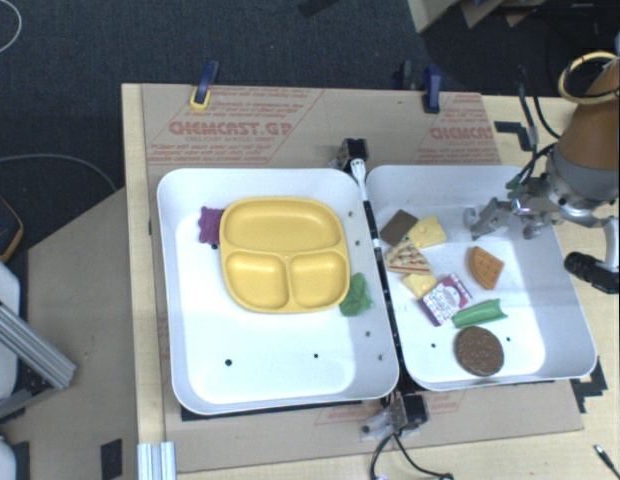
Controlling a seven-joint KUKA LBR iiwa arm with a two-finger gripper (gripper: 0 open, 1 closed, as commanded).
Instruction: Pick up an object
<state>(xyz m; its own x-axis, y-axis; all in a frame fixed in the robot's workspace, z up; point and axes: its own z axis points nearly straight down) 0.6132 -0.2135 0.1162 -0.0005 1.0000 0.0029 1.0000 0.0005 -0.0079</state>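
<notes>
Two white bins side by side on bench. Right bin packed with loose toy food, so presumably the pick source. Left bin carrying yellow divided tray, likely the drop side, with a purple piece tucked at its 9 o'clock edge and a green piece at its 4 o'clock corner.

Gripper hanging in over right bin's upper right, around 1 o'clock of the food cluster. Nothing visible between fingers; open or closed, cannot tell at this angle.

Closest candidate: orange-brown piece, just beside the tool at its 6 o'clock. Yellow cheese wedge near, at 9 o'clock. Brown square further along the same line. Sandwich slice, maroon packet, green bean and round brown cookie spread from 8 through 6 o'clock, well apart.

Judgement: nothing grasped yet, approach stage, short descent toward orange-brown piece looking cheapest.
</notes>
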